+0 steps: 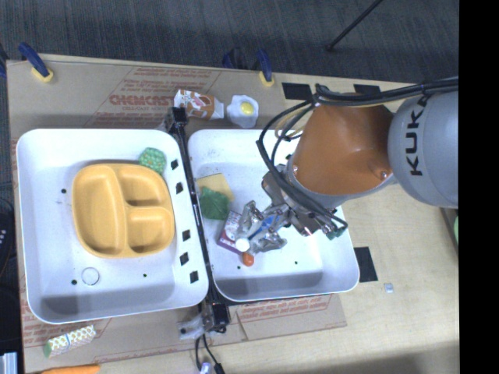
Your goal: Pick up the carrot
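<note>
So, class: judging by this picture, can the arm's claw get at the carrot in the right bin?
Probably yes. The claw sits low in the right bin, just above the small orange carrot. Nothing covers the carrot, though a purple packet lies close beside it and could get nudged.

floor: dark grey carpet (156,14) | bench: cardboard-covered top (125,92) | clamps: blue (35,61)

The right shallow white bin (335,275) is crowded along its left side: a yellow wedge (215,184), a leafy green toy (214,203) and a purple-edged packet (234,232) lie close together. A small orange carrot (247,259) lies just below the packet, with bare floor around and right of it.
</note>
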{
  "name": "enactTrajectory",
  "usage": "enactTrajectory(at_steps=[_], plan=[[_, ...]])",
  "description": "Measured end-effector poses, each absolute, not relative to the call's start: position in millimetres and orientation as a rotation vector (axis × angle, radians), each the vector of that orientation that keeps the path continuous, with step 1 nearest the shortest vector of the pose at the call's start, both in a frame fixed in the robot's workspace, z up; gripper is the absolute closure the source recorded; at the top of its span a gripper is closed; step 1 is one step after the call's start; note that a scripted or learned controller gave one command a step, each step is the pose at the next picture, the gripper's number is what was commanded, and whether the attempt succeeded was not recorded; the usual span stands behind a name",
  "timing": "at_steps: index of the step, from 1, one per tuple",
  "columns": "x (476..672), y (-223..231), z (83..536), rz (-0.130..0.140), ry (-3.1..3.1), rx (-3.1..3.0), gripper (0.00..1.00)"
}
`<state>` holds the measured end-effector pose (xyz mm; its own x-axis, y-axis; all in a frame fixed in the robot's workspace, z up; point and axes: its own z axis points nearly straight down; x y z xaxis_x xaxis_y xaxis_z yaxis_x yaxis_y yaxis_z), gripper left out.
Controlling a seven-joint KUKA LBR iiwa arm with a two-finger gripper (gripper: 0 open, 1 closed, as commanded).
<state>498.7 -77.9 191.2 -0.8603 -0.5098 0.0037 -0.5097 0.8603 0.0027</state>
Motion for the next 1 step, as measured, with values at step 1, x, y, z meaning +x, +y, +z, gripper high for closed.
enactTrajectory(at_steps=[1], plan=[[501.3,-121.1,302.6,0.003,-2.933,1.129,1.0]])
